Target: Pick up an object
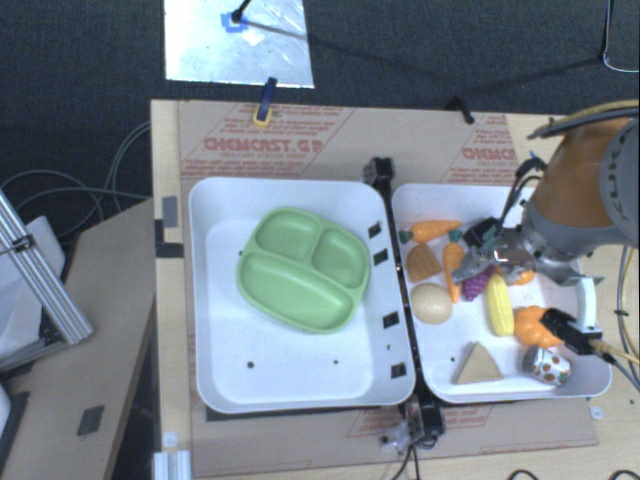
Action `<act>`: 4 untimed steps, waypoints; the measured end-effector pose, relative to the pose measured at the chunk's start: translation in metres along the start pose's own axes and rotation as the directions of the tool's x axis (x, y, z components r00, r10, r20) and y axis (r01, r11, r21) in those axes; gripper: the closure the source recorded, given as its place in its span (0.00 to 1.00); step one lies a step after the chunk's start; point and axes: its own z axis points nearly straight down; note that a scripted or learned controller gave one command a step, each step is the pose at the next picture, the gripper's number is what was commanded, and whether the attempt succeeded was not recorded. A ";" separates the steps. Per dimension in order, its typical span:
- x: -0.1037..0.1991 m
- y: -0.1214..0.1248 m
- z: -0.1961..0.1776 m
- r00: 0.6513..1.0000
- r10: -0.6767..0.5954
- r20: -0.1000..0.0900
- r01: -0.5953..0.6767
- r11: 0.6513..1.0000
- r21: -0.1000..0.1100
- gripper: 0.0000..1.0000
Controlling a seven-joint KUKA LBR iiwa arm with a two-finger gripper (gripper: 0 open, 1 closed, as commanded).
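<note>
The right bin (590, 383) holds several toy foods. An orange carrot (435, 231) lies at the back, with a brown bread slice (423, 262) and a beige potato (432, 303) in front of it. A second carrot (454, 261), purple grapes (474, 287) and a yellow corn cob (499, 306) lie in the middle. An orange piece (529, 324), a patterned can (549, 367) and a tan wedge (477, 365) sit near the front. My gripper (488, 251) is low over the middle of this bin, just above the grapes and the second carrot.
The left bin (220, 368) holds a green divided plate (303, 268). A black divider strip (392, 288) runs between the two bins. The arm's grey and orange body (585, 188) covers the right bin's far right corner.
</note>
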 end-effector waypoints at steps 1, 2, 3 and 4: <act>-0.005 0.007 0.035 1.000 0.003 0.013 -0.003 1.000 -0.022 0.00; -0.005 0.008 0.021 1.000 0.003 0.012 -0.003 1.000 -0.028 1.00; -0.011 0.016 -0.040 1.000 -0.002 0.002 0.002 1.000 -0.008 1.00; -0.011 0.017 -0.094 1.000 -0.003 0.002 0.003 1.000 -0.008 1.00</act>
